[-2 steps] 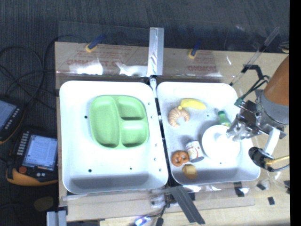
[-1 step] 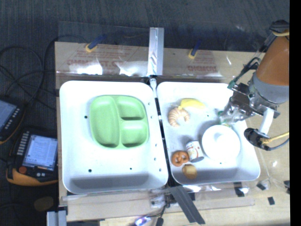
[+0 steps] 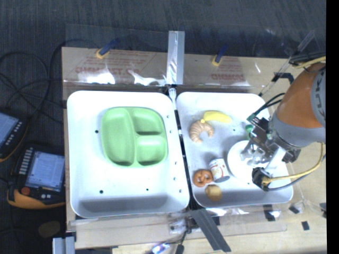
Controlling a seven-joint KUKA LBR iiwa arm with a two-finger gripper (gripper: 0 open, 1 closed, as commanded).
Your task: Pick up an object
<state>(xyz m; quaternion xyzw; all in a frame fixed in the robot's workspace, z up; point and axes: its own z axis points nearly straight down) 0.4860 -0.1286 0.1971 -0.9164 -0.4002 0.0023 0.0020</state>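
In the right bin [image 3: 233, 97] lie a yellow banana [image 3: 217, 117], a tan croissant [image 3: 201, 129], a small white can with a red label [image 3: 218, 170], a brown pretzel-shaped pastry [image 3: 202, 178], a small brown round piece [image 3: 213, 192] and a white disc [image 3: 239, 158]. My gripper [image 3: 255, 153] hangs over the right side of this bin, just above the white disc's right edge. Nothing shows between the gripper and any object.
The left bin [image 3: 85, 194] holds a green divided tray [image 3: 134, 135]. The arm's grey body with the orange band [image 3: 302, 107] covers the right bin's right rim. A yellow cable [image 3: 296, 176] loops near the bin's lower right corner. Tablets and cables lie off the bench at the left.
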